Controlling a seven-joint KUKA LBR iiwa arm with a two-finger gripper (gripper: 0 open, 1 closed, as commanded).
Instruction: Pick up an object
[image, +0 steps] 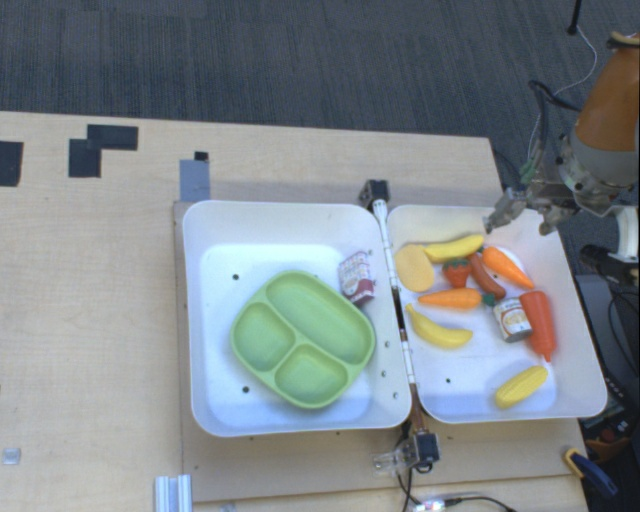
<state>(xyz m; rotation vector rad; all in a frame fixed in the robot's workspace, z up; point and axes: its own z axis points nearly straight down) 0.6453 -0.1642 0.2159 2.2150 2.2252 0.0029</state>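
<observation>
The right bin (570, 400) holds several toy foods. Among them are a yellow banana (455, 247), a yellow round piece (414, 267), an orange carrot (450, 298), a second banana (438, 331), a small jar (513, 318), a red-orange piece (540, 322) and a corn cob (521, 385). My gripper (523, 216) hangs above the bin's far right corner, beyond the first banana. Its fingers are spread open with nothing between them.
The left bin (200, 300) holds a green divided plate (303, 340) and a small red-and-white packet (357, 277) by the wall between the bins. The arm's orange band (612, 100) is at the upper right. Cables lie off the bench's right edge.
</observation>
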